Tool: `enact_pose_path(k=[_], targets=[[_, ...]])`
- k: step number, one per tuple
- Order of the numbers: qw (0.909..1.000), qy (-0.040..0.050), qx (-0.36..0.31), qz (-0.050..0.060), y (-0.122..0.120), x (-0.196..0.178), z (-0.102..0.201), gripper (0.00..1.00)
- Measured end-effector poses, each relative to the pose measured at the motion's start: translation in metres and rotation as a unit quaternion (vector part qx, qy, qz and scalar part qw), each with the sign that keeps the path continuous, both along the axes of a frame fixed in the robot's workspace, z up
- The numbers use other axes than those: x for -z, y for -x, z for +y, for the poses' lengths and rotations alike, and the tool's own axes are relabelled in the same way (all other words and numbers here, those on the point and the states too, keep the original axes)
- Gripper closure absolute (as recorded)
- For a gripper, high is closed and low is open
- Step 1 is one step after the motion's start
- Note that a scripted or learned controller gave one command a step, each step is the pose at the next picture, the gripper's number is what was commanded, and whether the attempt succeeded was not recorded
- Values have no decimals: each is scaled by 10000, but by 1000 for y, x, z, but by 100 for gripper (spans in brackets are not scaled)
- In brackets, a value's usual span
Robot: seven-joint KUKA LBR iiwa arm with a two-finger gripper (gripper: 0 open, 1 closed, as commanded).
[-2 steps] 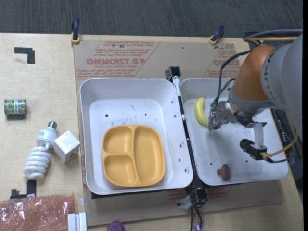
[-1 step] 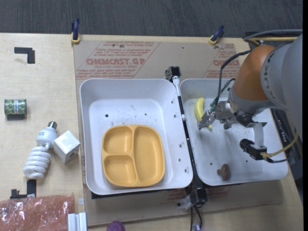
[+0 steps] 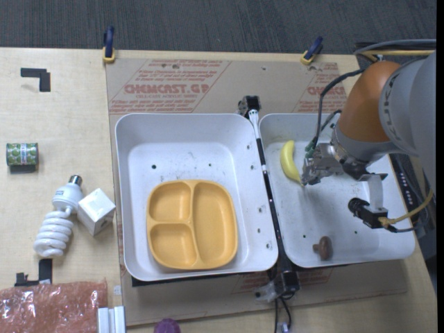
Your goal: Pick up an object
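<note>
In the right bin [image 3: 388, 252], near its upper left part, the claw [image 3: 310, 174] hangs low at the end of the grey arm [image 3: 409, 103], whose orange band [image 3: 366, 106] sits just above the wrist. Whether the claw is apart or together cannot be told from this slant. Just beside it, on its left, lies a yellow banana [image 3: 289, 161], curved and running roughly top to bottom along the bin floor; its lower tip is touching or nearly touching the claw, and which of the two is unclear. Nothing is visibly clamped in the claw.

Lower in the same bin, near the front wall and well apart from the claw, sits a small brown lump [image 3: 322, 248]. A black cable end [image 3: 368, 214] with a yellow wire hangs over the bin's right part.

The left bin [image 3: 132, 186] holds a yellow-orange divided plate [image 3: 193, 224] with three compartments, lying flat toward the front.

On the desk [image 3: 55, 116] left of the bins lie a white spiral light bulb [image 3: 58, 220] and, touching or just beside it, a small white cube [image 3: 96, 211]. Farther up is a small green can [image 3: 22, 155] on its side. A reddish mesh bag [image 3: 52, 309] lies at the front left corner. Blue clamps [image 3: 108, 44] hold a brown board [image 3: 173, 82] under the bins.
</note>
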State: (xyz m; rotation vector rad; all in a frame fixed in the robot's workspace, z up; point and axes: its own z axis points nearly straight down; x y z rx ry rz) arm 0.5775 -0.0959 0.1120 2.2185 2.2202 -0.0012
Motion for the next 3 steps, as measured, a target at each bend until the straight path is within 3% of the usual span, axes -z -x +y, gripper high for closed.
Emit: enact_pose_path(k=[1, 2, 3], targets=[[10000, 0, 0, 0, 0, 0, 0, 0], [10000, -12, 12, 8, 37, 20, -4, 0], [10000, -7, 20, -1, 36, 10, -5, 100]])
